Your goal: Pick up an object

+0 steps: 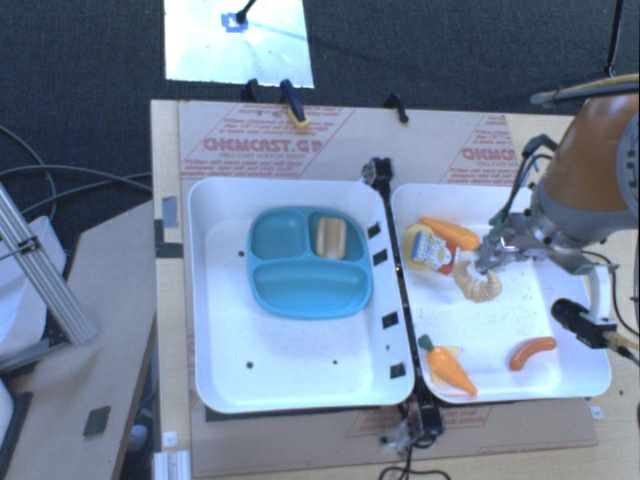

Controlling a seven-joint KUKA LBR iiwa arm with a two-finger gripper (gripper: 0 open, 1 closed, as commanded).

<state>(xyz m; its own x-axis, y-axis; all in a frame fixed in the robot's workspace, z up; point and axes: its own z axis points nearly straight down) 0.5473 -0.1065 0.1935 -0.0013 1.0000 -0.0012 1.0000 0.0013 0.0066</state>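
My gripper (pixel 492 256) hangs over the middle of the right bin (pixel 580 378), its tip just above a beige curled pastry (pixel 480 288). Whether it touches the pastry cannot be made out. Left of the gripper lies a yellow and red bottle (pixel 428 249), with an orange carrot-like piece (pixel 452 233) along its top. Near the front wall of that bin rests a second carrot (pixel 450 369) on a pale slice. A red sausage (pixel 532 353) lies at the front right.
The left bin (pixel 230 368) holds a blue divided plate (pixel 305 288) with a tan bread piece (pixel 331 237) in its upper right compartment. A black divider (pixel 392 288) runs between the bins. The arm's grey and orange body (pixel 595 178) looms over the right bin's far right.
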